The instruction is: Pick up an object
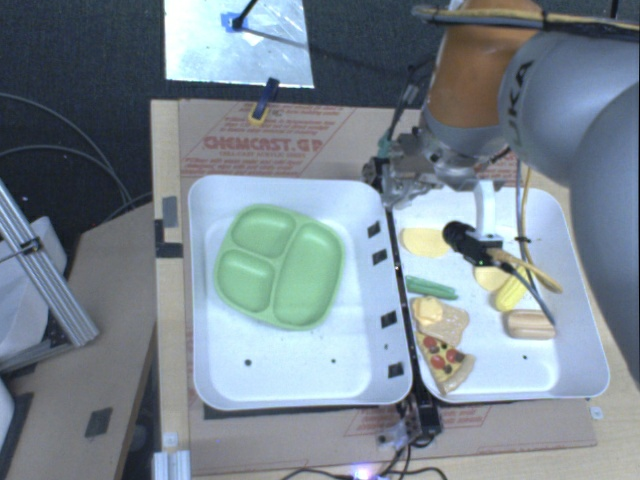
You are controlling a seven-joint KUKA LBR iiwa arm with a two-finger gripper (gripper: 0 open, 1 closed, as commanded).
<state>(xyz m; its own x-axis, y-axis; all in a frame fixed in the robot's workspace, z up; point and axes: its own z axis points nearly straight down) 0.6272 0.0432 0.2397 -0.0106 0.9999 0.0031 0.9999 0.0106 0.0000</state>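
The right bin (575, 363) holds several toy foods: a flat yellow oval (424, 241), a green bean pod (432, 288), a pizza slice (448, 357), a pale yellow chunk (429, 311) on a tan piece, a yellow corn-like piece (506, 288) and a tan bread roll (528, 324). My gripper (398, 180) hangs over the back left corner of this bin, near the divider between the bins. It sits just behind the yellow oval and apart from it. The wrist hides the gripper's tips.
A green divided plate (278, 265) lies in the left bin (215, 368). The grey arm with its orange band (480, 58) reaches in from the upper right over the right bin's back. A shiny sheet (238, 28) lies beyond the bench.
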